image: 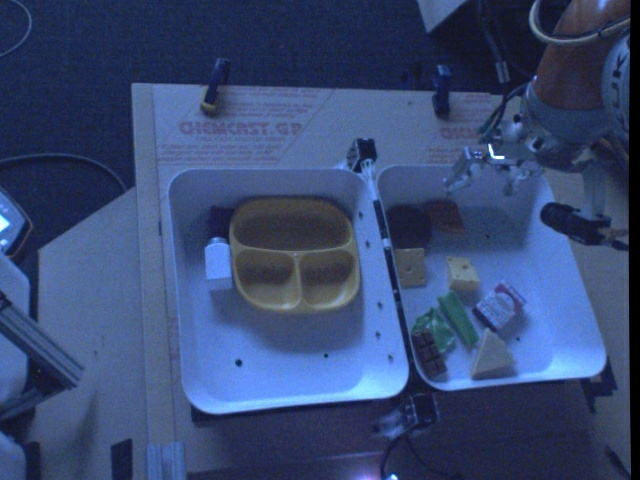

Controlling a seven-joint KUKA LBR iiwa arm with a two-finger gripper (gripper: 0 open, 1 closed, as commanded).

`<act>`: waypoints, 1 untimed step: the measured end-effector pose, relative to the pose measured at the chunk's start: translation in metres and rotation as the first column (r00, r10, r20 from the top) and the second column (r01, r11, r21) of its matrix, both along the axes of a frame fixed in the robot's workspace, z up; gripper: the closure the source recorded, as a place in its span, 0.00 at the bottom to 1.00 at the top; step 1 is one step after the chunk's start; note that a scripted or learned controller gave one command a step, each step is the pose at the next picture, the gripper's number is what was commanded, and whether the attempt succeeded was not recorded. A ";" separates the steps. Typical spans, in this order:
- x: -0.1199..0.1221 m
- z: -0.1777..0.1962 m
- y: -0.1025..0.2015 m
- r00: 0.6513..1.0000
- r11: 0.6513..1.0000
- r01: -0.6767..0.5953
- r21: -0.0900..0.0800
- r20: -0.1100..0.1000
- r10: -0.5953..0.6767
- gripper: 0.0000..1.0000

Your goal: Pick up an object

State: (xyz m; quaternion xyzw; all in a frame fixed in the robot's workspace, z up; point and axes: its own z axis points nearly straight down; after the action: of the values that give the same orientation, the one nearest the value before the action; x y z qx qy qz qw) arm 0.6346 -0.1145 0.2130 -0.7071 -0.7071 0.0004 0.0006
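The gripper (pixel 490 171) is seen raised over the right bin's (pixel 570 298) far end, fingers spread and empty, while the brown block (pixel 445 215) lies just below-left of the fingers, beside the dark round piece (pixel 408 226).

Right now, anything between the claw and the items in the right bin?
Nothing visible. The claw sits over the far part of the right bin. The brown square piece and dark round piece lie nearest it on the bin floor, uncovered, with open floor between.
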 end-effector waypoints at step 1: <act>-0.007 -0.046 0.005 1.000 1.000 0.000 0.001 -0.005 0.000 0.00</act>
State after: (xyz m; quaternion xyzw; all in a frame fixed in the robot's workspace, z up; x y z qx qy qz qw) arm 0.6274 -0.1100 0.1670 -0.7071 -0.7071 0.0018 0.0029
